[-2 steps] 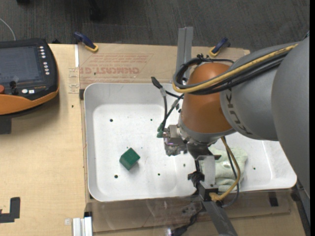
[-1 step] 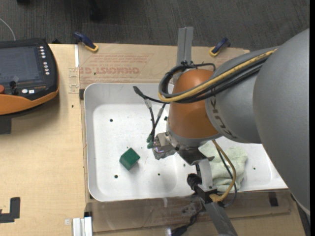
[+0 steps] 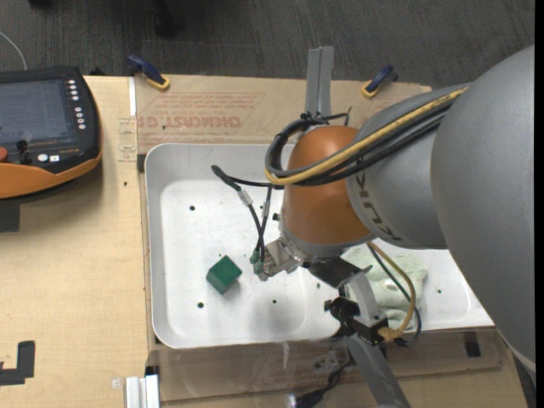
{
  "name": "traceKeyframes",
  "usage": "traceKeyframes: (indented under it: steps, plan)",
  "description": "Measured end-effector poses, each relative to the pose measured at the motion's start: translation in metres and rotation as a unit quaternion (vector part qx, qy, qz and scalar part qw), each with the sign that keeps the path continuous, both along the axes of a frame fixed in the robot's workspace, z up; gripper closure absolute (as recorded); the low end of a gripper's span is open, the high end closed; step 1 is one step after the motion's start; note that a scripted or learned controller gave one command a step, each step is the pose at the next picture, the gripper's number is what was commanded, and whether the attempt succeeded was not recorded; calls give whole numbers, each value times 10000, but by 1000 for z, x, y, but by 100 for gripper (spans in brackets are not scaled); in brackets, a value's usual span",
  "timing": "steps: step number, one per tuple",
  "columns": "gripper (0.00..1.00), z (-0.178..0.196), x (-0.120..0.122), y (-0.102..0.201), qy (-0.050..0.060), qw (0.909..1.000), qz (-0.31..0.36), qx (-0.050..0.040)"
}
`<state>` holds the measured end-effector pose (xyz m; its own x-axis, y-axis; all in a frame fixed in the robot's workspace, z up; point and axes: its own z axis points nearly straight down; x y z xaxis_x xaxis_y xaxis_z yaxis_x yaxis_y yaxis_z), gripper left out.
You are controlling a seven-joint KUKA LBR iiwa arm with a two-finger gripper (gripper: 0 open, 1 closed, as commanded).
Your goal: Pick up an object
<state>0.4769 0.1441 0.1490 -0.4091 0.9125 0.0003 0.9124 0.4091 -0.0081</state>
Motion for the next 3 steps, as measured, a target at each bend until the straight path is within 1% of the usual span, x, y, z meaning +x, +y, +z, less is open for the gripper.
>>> traceKeyframes:
  steps: [1, 2, 3]
  plan:
    - [100, -3, 4, 8, -14, 9923, 1237, 12]
    - [100, -5, 1, -9, -8, 9655, 2604, 22]
    - [100, -21, 11, -41, -4, 9031, 4294, 37]
